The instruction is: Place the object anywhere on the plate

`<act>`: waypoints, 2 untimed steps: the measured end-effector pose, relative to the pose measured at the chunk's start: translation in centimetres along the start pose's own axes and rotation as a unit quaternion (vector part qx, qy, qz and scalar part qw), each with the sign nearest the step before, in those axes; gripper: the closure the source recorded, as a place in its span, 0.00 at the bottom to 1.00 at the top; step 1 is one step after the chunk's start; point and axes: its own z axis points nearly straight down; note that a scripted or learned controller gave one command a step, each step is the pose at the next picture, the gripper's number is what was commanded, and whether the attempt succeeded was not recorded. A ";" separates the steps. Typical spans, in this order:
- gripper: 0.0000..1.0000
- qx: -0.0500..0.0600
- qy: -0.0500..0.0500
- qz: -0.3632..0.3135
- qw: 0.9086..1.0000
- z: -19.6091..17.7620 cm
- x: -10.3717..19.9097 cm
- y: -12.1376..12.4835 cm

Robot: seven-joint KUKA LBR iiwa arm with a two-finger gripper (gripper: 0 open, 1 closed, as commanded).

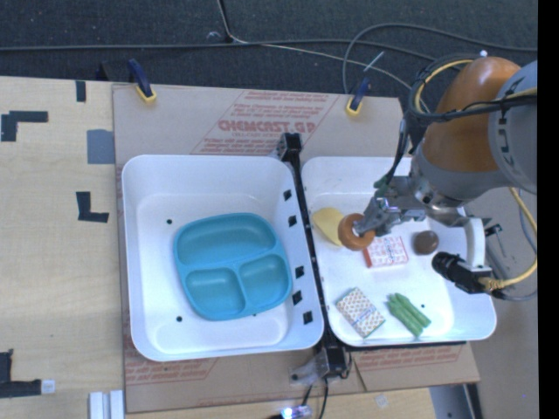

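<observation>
Blue plate (232, 264) sat in left bin (140, 199); claw (374, 221) over brown ring (354, 232) in right bin (472, 321), grip unclear.

Looks like a robotics lab or test cell; wooden table (52, 260) patched with black tape marks (87, 206); cardboard sheet (253, 120) held by clamps (140, 81); loose cables (223, 11) over dark carpet, probably; two white bins (140, 182) under a grey-and-orange arm (472, 129).

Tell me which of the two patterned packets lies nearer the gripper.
The red-patterned packet, just below the gripper; the tan-checked packet lies farther toward the bin's front.
</observation>
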 end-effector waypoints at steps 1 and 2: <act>1.00 0.000 0.000 -0.001 1.000 -0.8 5.1 0.6; 1.00 0.000 0.000 -0.001 1.000 -1.4 10.2 0.9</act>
